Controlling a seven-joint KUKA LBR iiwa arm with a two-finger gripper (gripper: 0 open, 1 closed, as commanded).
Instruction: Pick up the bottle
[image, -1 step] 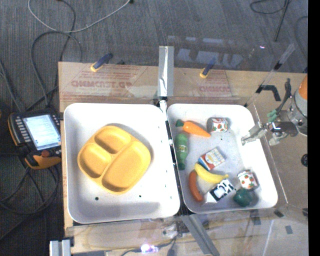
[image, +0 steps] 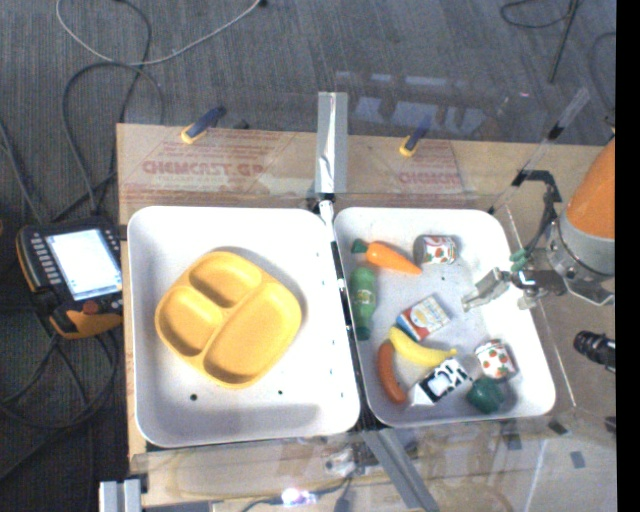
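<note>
My gripper (image: 492, 286) is over the right bin (image: 520, 250), near its right wall, pointing left into the bin. Can't tell its state from this angle. Nothing visible in it.

Bottle (image: 362, 297) is green, lying along the left wall of the right bin, just under the carrot's leafy end. It's well apart from my gripper, clear across the bin.

Rest of the right bin:
- carrot (image: 390, 257) at top, tilted, orange tip pointing right
- small can (image: 436, 250) just right of the carrot, near the top wall
- small carton (image: 425, 319) mid-bin, between the bottle and my gripper
- banana (image: 418, 350) below the carton, curved
- sausage (image: 389, 372) lower left, beside the banana's left end
- black and white carton (image: 444, 380) touching the banana's lower right end
- second small can (image: 495, 361) lower right
- dark green round item (image: 486, 397) just below that can, near the bottom wall, can't tell what it is

Left bin (image: 150, 400) holds a yellow divided plate (image: 229, 317), three compartments, sitting about centre.

Off the bench on the left there's a teach pendant (image: 72, 268) with its screen lit
</note>
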